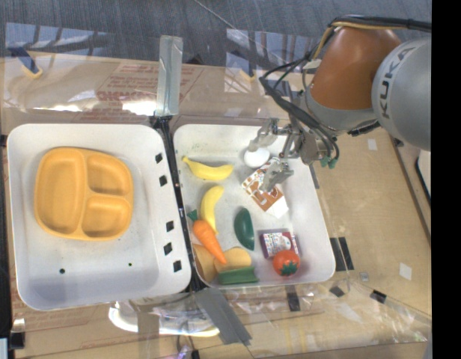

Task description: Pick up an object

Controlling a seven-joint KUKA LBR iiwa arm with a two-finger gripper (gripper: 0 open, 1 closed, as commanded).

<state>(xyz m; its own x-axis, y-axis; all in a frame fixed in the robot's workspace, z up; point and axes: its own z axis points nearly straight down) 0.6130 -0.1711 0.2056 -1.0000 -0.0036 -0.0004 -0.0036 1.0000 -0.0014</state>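
Honestly, you cannot tell how the jaws of the gripper are standing; it is hovering right over a small red-and-white packet in the right bin. Beside it a white egg-like piece is lying, with two bananas farther left. You are seeing the yellow tray sitting in the left bin.

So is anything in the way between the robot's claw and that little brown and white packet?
Nothing visible. The gripper hangs right above the small brown and white packet in the right white bin. The white egg-shaped object sits beside it, not between.
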